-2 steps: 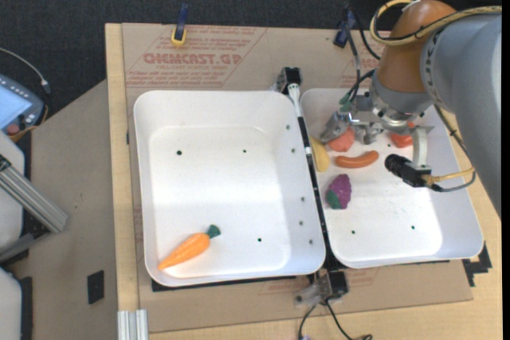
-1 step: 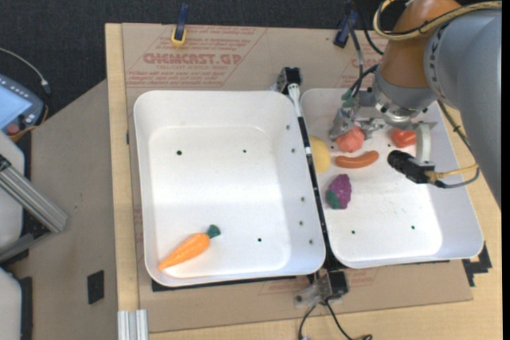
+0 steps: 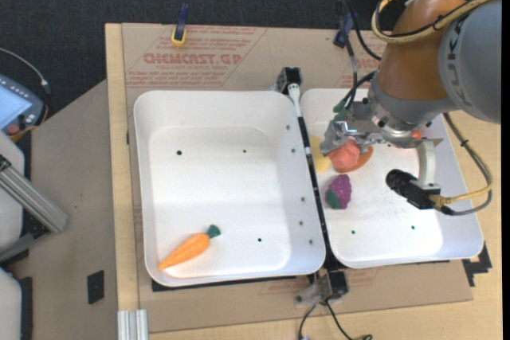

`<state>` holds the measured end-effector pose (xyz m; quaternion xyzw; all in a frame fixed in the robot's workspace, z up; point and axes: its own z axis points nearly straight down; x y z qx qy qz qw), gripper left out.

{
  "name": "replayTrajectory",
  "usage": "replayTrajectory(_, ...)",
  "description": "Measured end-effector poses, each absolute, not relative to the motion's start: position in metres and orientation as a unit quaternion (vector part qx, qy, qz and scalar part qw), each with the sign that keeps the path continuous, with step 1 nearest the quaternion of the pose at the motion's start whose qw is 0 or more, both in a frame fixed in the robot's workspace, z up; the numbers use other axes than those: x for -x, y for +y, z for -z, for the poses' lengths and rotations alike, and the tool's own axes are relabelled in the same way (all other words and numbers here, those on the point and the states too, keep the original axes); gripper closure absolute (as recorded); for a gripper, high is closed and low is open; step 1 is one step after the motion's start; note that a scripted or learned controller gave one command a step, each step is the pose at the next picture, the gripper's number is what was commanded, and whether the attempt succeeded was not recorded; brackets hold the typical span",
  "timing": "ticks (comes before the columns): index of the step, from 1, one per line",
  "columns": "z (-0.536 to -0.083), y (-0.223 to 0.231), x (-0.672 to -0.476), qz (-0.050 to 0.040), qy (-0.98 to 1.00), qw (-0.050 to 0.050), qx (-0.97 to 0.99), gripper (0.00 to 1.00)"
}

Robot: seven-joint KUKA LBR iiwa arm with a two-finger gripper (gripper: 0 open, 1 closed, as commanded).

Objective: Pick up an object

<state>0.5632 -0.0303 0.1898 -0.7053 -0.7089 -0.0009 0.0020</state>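
Observation:
My gripper [image 3: 351,138] hangs over the left part of the right bin [image 3: 398,247]. Directly under it is a salmon-pink rounded object [image 3: 349,158], whose top edge the gripper hides; whether it is gripped I cannot tell. A purple grape-like object [image 3: 339,191] lies just in front of the pink one. A yellow object [image 3: 319,163] peeks out by the divider, beside the pink one. In the left bin [image 3: 159,131], an orange carrot [image 3: 190,247] with a green top lies near the front left corner.
The arm's grey body and orange band [image 3: 422,20] cover the right bin's back half. A black attachment [image 3: 410,189] with a yellow cable hangs over the bin's right side. A black rail [image 3: 307,163] separates the two bins.

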Motion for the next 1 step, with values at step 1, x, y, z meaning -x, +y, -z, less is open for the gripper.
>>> replayTrajectory(1, -0.1846, 0.0485, -0.5866, 0.0012, -0.710, -0.001, 0.704, 1.00)
